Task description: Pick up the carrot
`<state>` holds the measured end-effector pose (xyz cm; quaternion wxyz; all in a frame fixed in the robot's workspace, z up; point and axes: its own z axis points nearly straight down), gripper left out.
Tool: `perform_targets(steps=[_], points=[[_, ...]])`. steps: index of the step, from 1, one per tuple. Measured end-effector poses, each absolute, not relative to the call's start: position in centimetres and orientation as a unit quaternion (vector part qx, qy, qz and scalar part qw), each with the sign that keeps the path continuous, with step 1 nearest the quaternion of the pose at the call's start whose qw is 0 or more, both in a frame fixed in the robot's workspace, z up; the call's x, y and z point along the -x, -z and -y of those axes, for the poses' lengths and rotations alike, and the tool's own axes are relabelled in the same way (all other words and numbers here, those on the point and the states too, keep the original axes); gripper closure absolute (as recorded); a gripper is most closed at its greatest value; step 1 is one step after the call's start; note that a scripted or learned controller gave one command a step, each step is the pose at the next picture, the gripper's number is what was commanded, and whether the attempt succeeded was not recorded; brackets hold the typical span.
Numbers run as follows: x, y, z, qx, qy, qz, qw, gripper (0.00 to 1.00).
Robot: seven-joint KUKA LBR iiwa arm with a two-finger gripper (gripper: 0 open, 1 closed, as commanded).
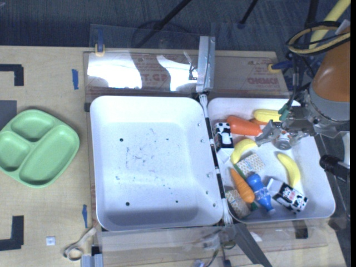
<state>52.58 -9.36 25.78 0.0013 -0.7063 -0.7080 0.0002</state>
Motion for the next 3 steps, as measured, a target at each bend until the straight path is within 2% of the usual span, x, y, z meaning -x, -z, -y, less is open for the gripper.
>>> perform_targets(steps=[1,2,3], points=[[-53.7,-16.7,11.9,0.644,0.0004,0.765,0.000,0.00],[-58.4,-14.7,12.2,0.446,0.0015,0.895,-0.003,0.00],[-65.0,-14.3,12.1,0.297,0.0014,0.955,-0.004,0.00]])
